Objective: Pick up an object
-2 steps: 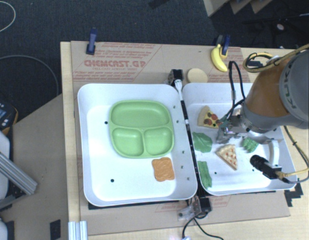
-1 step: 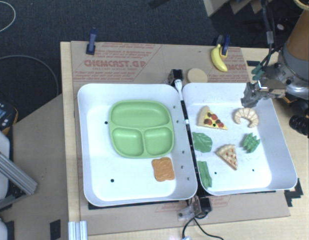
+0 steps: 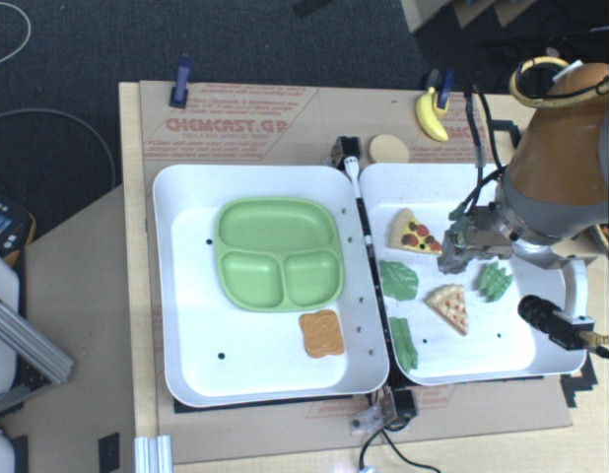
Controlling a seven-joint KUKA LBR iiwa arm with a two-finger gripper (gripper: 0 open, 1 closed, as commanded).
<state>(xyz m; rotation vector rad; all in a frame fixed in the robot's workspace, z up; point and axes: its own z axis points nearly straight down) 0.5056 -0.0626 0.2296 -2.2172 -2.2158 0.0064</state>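
From my remote station I see the grey arm (image 3: 566, 156) with its orange band reaching in from the right over the right bin (image 3: 541, 363). Its claw (image 3: 460, 249) hangs low above the bin floor, and I cannot tell from this slanted view how it is set; nothing is visibly caught in it.

The toy foods lie scattered in that bin. A pizza slice with red dots (image 3: 413, 233) lies just left of the claw, near the bin's upper left. A second, paler pizza slice (image 3: 449, 307) rests just below the claw. A leafy green piece (image 3: 399, 280) sits to the lower left, near the wall shared with the other bin, and a long green piece (image 3: 403, 343) lies below it along the same wall. Another green piece (image 3: 495, 282) sits to the right of the claw, partly under the arm's wrist. A black cylinder (image 3: 543, 318) on the arm's rigging crosses over the bin's right side.

The left bin (image 3: 181, 284) holds a green divided plate (image 3: 280, 252) at its middle and an orange toast-like piece (image 3: 322, 333) just below the plate's lower right corner, close to it.

On the table (image 3: 236, 116) beyond the bins lie a banana (image 3: 432, 116) and a pale round piece (image 3: 388, 149), both outside the bins. Blue clamps (image 3: 180, 82) grip the table's far edge.
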